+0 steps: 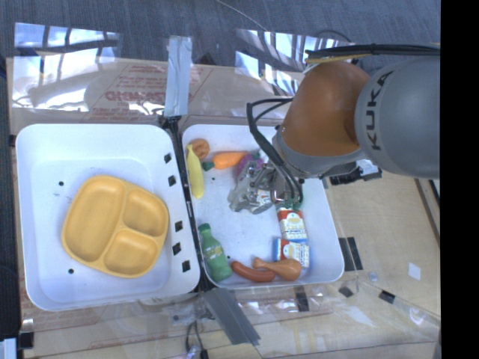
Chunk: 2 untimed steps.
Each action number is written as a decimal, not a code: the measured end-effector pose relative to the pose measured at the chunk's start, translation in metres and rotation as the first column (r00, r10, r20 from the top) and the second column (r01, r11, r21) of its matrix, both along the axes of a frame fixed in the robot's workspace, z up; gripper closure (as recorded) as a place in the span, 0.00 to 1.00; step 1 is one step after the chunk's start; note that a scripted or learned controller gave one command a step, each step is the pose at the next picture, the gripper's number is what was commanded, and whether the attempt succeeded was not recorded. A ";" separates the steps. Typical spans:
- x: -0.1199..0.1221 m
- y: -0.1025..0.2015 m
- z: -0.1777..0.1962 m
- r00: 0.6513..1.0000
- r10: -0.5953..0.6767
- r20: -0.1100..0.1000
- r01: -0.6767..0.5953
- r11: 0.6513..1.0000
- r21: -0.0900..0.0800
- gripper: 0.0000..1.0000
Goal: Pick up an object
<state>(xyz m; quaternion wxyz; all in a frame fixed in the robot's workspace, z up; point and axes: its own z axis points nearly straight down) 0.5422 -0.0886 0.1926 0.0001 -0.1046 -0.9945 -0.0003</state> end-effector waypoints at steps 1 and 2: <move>0.000 0.000 0.000 1.000 0.000 0.000 0.000 1.000 0.000 0.00; 0.059 -0.012 -0.076 0.995 0.100 -0.005 -0.100 0.995 0.001 0.00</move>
